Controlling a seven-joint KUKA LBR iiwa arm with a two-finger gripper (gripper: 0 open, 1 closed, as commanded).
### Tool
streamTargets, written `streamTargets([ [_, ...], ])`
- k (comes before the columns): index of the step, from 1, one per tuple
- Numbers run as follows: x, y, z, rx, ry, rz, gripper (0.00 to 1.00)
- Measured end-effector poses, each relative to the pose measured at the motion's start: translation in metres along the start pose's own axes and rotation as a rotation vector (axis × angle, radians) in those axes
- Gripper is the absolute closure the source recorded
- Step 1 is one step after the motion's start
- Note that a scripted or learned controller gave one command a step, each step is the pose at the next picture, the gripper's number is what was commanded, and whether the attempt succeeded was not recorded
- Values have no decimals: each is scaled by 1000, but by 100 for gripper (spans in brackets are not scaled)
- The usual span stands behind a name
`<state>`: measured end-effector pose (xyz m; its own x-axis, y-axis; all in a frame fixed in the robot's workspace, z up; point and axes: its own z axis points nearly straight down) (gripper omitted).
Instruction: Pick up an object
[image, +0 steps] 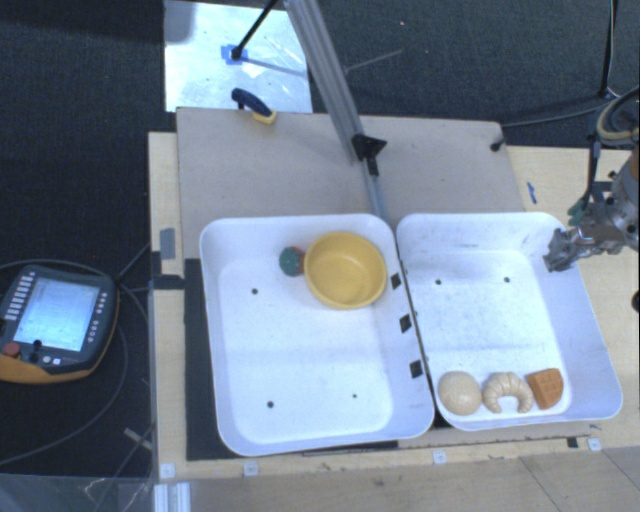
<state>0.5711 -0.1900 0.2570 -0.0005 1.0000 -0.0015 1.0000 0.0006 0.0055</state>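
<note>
The hand hangs over the far right rim of the right bin, at the edge of the picture. It is small and partly cut off, so whether it is open or closed cannot be told; nothing is seen in it.

The nearest things to take lie well down from the hand, along the near wall of that same bin, in a row of three. Closest to the hand's side is an orange-brown block; next, touching or nearly so, a pale croissant; then a cream round roll towards the bin's inner corner. They look like toy food, so probably light and fairly stiff, with dull surfaces that should not slip much. The block offers flat opposite faces and seems the easiest hold, though it sits tight to the wall and to the croissant, which leaves little room on either side. The roll is rounded and may squirt out unless it is taken across its widest middle. The croissant is best pinched across its thick centre, not its tips.

Far across from the hand, in the left bin, a yellow bowl stands upright with a small dark green ball touching its far side. The bowl looks like light plastic and would need a pinch on its rim.
</note>
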Motion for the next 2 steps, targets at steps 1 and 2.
streamTargets([
  [1,52,14,7,5,2,-4,100],
  [2,102,13,19,5,3,-4,100],
])
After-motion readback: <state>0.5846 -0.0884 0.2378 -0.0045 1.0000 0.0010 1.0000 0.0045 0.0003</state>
